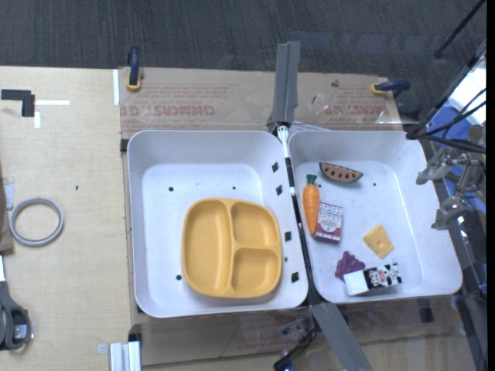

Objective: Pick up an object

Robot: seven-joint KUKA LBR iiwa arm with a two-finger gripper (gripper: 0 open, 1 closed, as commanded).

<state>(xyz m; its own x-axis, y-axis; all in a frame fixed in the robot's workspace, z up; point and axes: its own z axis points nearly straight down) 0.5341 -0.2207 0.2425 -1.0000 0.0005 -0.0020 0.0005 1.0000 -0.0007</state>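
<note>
Right bin (pixel 410 168) has the pickable stuff: toy carrot (pixel 311 205), watermelon slice (pixel 341 173), cheese wedge (pixel 378 240), purple grapes (pixel 349 264) and a small red carton (pixel 329 222). All look like light, stiff, slick plastic; I'd pinch the carrot across its middle. Carton print is probably too blurry to read. Can't tell the pincer's state. The cardboard (pixel 186 99) on the tabletop carries mirrored red lettering.
</note>
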